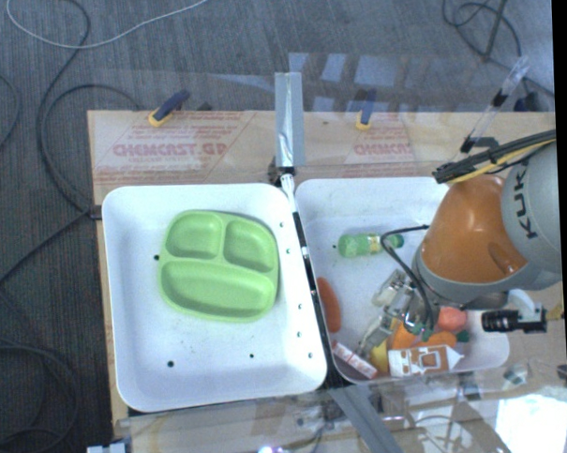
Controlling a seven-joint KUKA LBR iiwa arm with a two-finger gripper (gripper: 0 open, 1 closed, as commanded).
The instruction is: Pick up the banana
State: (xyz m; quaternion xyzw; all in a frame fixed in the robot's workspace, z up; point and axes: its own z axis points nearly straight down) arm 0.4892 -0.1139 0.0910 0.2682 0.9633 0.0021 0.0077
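Note:
My gripper (389,312) hangs low in the right bin (395,192), near its front half, below the orange wrist band (467,232). A small yellow shape (362,362), probably the banana, lies against the bin's front wall, just below and left of the gripper. It is partly hidden by a pink-edged item beside it. I see nothing clearly held in the gripper.
Around the gripper lie a green bottle (367,243), a red-orange piece (331,305) by the left wall, orange and red toys (436,329) and a white-orange carton (423,360). The left bin (140,368) holds a green divided plate (220,266).

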